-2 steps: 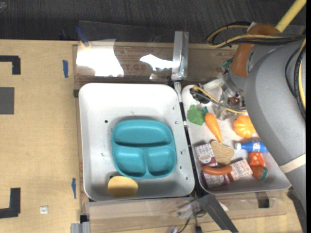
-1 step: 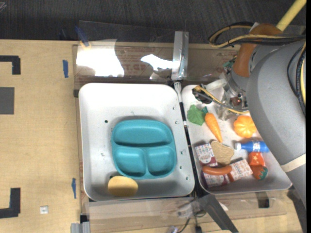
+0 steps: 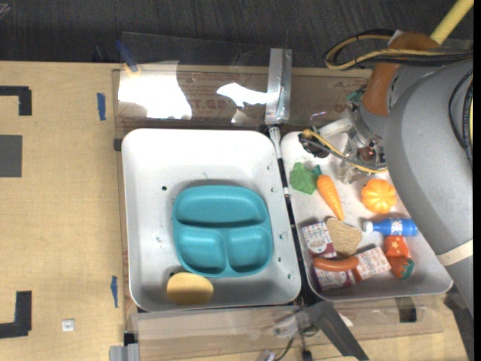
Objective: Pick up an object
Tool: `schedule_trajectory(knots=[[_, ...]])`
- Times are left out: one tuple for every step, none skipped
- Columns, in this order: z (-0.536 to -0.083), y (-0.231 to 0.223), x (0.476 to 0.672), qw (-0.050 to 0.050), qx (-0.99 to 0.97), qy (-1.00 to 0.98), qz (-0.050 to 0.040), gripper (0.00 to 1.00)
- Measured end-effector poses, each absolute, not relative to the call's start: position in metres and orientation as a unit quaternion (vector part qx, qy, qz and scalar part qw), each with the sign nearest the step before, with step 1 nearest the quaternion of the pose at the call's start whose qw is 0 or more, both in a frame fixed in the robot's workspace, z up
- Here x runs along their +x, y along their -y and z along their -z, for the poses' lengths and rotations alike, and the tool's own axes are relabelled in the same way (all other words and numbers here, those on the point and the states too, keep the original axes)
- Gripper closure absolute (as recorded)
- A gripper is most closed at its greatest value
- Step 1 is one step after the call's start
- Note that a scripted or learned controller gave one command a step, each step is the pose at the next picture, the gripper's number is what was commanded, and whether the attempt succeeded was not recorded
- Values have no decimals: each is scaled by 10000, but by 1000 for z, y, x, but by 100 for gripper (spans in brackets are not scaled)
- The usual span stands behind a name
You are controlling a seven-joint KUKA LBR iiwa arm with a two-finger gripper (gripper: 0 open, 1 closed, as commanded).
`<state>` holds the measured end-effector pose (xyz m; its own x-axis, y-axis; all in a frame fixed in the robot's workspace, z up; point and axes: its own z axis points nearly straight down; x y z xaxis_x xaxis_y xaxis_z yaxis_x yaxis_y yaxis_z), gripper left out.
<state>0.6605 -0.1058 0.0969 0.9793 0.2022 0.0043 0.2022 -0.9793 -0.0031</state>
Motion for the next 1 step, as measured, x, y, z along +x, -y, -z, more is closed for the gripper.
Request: schedule_trajectory(knots=[[-86,111,661,10,-9949,1010,4,100]])
